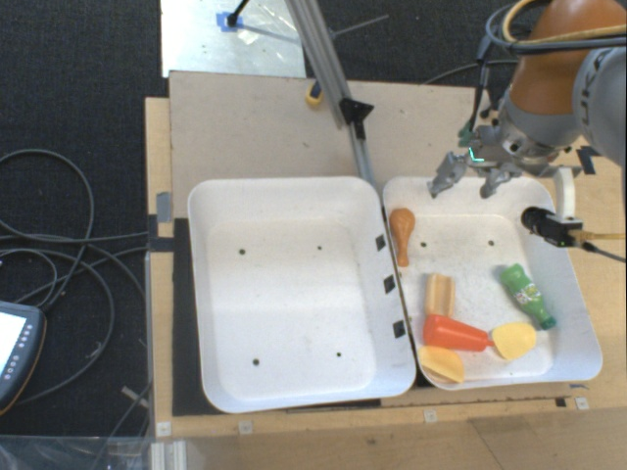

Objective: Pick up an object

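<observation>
My gripper (466, 180) hangs over the far edge of the right bin (578, 360), its two fingers spread apart with nothing between them. Below it in that bin lie a brown wooden spoon-like piece (402, 229) at the far left, a tan block (440, 293), an orange carrot-shaped toy (455, 333), two yellow pieces (514, 340) (443, 364) and a green bottle (527, 296) at the right.
The left bin (284, 292) sits beside the right one. A grey slanted pole (328, 62) crosses the bench at the back. A black fitting (541, 223) juts over the right bin's far right. Cables lie on the floor at left.
</observation>
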{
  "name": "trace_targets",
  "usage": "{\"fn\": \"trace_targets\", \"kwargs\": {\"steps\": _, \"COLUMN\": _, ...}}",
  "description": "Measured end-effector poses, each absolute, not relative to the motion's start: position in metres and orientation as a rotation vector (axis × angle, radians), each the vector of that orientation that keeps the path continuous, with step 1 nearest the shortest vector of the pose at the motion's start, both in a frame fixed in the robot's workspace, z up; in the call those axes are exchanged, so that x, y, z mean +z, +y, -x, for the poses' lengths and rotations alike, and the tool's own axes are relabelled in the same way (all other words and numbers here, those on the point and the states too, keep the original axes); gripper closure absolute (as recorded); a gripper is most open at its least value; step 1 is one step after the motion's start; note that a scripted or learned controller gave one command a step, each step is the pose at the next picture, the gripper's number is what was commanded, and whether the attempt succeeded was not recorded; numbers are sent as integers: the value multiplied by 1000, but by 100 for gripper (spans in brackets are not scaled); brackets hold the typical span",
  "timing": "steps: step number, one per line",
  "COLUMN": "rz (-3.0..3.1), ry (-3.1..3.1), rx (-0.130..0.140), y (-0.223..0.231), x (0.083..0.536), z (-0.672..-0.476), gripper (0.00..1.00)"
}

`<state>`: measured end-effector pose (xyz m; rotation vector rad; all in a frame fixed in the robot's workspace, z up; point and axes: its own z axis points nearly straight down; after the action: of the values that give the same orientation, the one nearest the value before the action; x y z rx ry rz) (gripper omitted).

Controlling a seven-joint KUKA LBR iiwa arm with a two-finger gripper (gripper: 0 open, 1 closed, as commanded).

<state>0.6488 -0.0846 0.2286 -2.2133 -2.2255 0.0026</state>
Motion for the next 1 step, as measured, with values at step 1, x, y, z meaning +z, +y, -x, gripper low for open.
{"fn": "trace_targets", "kwargs": {"steps": 1, "rz": 2215, "ry": -2228, "rx": -2, "y": -85, "x": 231, "z": -650, "gripper": 0}}
